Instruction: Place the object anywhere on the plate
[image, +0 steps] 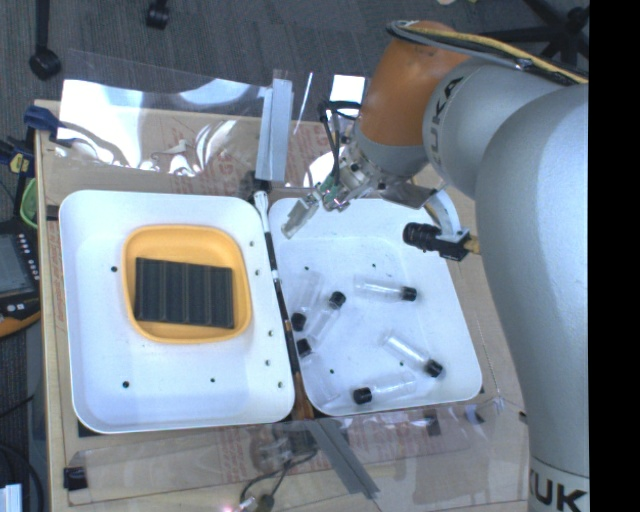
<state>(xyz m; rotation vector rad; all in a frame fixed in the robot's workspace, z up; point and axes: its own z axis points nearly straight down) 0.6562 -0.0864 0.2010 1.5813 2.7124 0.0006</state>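
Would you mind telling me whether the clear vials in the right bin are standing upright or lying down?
Lying down: each vial shows its full length flat on the right bin.

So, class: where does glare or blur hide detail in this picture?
Camera view: glare whitens the shiny sheet behind the bins; clear vials nearly vanish against the right bin; the gripper looks soft; the yellow plate reads sharply.

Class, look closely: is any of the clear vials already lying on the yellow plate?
No, the vials all lie in the right bin; the yellow plate carries a dark ridged insert.
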